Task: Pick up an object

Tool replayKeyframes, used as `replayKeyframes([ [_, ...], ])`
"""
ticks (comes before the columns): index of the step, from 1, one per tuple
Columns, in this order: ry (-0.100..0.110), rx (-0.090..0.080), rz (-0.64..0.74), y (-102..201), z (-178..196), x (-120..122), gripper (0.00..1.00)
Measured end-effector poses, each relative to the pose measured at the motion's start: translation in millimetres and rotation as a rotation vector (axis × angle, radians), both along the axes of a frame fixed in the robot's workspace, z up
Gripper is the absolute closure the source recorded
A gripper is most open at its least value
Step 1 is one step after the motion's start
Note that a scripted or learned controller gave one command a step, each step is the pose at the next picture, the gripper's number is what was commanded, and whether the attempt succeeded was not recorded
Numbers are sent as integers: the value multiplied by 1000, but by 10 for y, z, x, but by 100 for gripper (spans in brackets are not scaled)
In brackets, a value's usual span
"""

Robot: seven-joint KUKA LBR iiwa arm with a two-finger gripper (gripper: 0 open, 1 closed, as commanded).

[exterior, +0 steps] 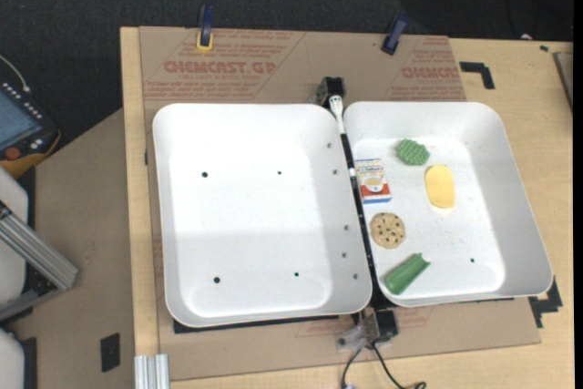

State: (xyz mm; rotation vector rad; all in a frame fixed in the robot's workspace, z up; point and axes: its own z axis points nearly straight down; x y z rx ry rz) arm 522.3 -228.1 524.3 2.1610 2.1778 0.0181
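The table carried a brown cardboard sheet, and on this sheet two white bins stood touching, side by side.

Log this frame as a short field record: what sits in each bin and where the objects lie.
left bin: white, bare floor with small dark dots
right bin: white, holds five objects
round green piece: upper middle
yellow piece: just below the round green one
small carton: red, white and blue, by the dividing edge
cookie: below the carton
long green piece: near front edge, lying at a slant
bench: brown board with two blue clamps at the back
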Motion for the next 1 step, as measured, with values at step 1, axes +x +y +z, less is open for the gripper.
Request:
replayKeyframes([
  [1,-5,-3,1,-1,110,7,100],
])
